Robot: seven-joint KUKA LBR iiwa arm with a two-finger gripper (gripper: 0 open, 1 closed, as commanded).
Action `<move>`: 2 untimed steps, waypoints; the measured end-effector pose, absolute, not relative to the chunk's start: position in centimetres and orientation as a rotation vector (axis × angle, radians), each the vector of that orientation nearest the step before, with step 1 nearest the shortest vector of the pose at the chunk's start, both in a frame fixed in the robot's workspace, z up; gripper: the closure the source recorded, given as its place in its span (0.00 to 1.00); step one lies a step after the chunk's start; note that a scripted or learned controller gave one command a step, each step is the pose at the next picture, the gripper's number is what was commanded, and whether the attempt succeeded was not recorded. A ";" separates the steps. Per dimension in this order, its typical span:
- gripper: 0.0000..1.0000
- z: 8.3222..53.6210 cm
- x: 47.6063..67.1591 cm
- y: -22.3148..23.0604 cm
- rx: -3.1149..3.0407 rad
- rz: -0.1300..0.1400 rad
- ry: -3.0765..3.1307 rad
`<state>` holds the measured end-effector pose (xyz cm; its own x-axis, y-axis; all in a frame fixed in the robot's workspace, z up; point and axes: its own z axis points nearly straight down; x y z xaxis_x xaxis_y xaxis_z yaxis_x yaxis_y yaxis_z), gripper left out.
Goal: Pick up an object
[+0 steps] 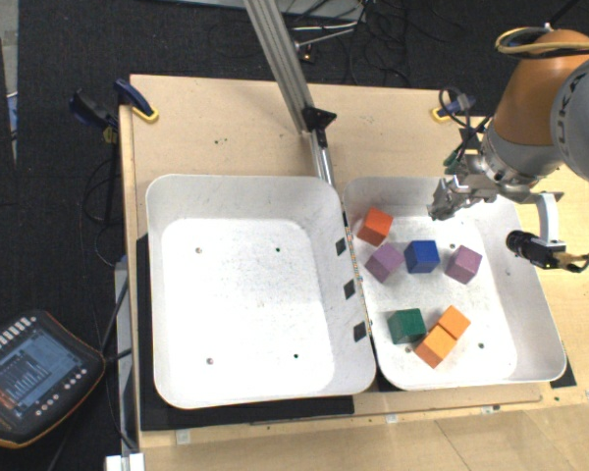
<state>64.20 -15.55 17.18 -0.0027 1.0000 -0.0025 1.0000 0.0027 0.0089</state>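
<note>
The right bin [525, 346] holds several small blocks: an orange one [375, 227] at the back left, a purple one [384, 262], a blue one [422, 256], a second purple one [463, 264], a green one [406, 326] and two orange ones [444, 336] touching each other near the front. My gripper [444, 207] hangs over the back of this bin, above and behind the blue and right purple blocks. Nothing shows between its fingertips. Its tips are small and dark here.
The left bin [167, 263] lies beside the right one on the wooden bench. A metal pole [285, 62] slants in from the top toward the bins' shared back edge. Clamps [135, 101] sit at the bench's back corners. A teach pendant [29, 371] lies at lower left.
</note>
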 end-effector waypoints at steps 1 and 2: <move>1.00 22.6 65.4 -15.9 2.212 0.007 2.219; 1.00 24.1 65.5 -15.8 2.216 0.003 2.222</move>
<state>65.47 -15.84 24.14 -0.0027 1.0000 -0.0014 1.0000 0.0027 0.0042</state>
